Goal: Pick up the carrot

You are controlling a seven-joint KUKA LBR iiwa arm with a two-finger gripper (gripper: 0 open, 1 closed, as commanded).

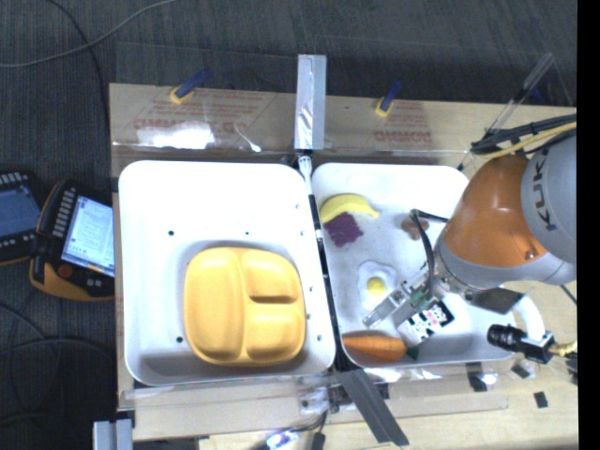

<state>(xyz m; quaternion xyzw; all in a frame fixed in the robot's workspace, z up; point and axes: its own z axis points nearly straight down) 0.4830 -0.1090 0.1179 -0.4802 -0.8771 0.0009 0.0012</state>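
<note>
The orange carrot [373, 347] lies on its side against the front wall of the right bin [394, 181], near that bin's front left corner. My gripper [394, 309] hangs just above and slightly right of the carrot, pointing down and left toward it, between the carrot and the fried egg. Nothing visible is held in it. The arm's orange band [487, 223] covers the right part of the bin.
In the right bin lie a banana [345, 205], a purple bunch of grapes [343, 229], a fried egg [377, 280] and a small brown item [413, 223]. A yellow divided plate [246, 304] sits in the left bin [150, 204]. A centre wall separates the bins.
</note>
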